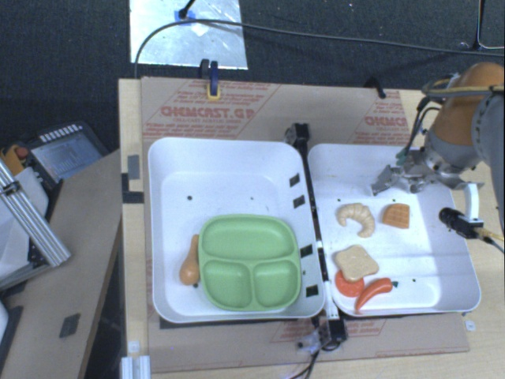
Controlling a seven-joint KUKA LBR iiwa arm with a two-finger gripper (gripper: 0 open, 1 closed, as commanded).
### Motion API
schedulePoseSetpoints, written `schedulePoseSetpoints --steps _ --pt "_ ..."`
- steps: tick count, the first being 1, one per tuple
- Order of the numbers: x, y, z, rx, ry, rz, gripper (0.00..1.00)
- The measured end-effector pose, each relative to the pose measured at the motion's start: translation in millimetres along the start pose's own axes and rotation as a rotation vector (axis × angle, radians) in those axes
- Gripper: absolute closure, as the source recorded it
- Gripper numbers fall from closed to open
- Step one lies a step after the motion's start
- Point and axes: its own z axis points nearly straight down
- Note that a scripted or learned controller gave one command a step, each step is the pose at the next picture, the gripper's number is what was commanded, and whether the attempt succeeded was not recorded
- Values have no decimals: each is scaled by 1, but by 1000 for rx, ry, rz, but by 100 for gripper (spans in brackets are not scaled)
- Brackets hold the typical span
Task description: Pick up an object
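The desk (130, 235) carries cardboard (237, 109) printed CHEMCAST GP under two smooth white bins. The left bin (170, 212) holds a green three-part plate (248, 260). In the right bin (454, 279) lie a curved croissant (357, 216), bread slice (355, 262), red pepper (373, 291) and tan cracker (396, 215). The metal hand (394, 178) hovers above them, grip cannot be told

The worktop (130, 243) is pale wood, covered mid-frame by a printed cardboard sheet (237, 109). Two white bins lie on the sheet, touching side by side: the left bin (170, 212) at centre, the right bin (450, 287) toward the right of the frame. A yellow clamp (211, 81) grips the sheet's upper edge.
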Motion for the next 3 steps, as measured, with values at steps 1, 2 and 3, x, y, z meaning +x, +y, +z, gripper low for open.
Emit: schedulePoseSetpoints --steps 1,2,3 --pt "0 1 -12 -5 -2 -2 100" --pt "6 11 -63 -5 -1 0 100" --pt "4 20 -126 -7 -2 0 100"
